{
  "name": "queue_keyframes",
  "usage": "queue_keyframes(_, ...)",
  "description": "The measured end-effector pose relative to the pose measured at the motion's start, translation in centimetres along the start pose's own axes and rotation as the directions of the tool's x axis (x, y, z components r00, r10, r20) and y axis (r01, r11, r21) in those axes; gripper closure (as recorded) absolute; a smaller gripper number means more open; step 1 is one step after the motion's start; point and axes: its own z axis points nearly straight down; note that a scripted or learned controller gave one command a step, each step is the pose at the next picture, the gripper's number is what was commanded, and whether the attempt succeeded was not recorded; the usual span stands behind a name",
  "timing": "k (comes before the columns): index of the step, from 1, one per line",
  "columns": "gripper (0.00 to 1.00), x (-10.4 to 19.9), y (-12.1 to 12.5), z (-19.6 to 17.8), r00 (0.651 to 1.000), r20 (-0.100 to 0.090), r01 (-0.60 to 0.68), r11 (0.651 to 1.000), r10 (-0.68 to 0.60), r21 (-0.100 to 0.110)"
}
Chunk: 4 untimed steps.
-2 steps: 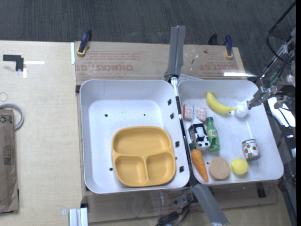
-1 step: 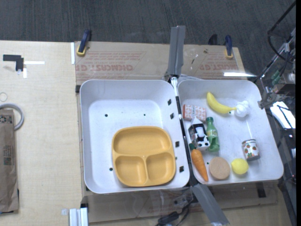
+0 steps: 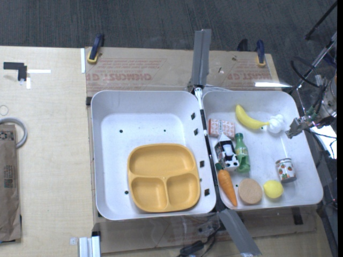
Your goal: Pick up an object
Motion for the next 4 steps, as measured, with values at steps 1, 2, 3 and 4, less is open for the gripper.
queue_keyframes(1,1.00,6.4,-0.8,15.0,0.999,0.000,-0.035,0.999,0.035,0.000)
queue_keyframes(2,0.00,6.3,-0.8,15.0,0.999,0.000,-0.036,0.999,0.036,0.000)
queue_keyframes(3,0.00,3.5,2.2,6.0,0.988,0.001,0.156,0.988,-0.156,-0.002)
queue_keyframes(4,0.00,4.5,3.5,6.7,0.981,0.002,0.194,0.981,-0.194,-0.001)
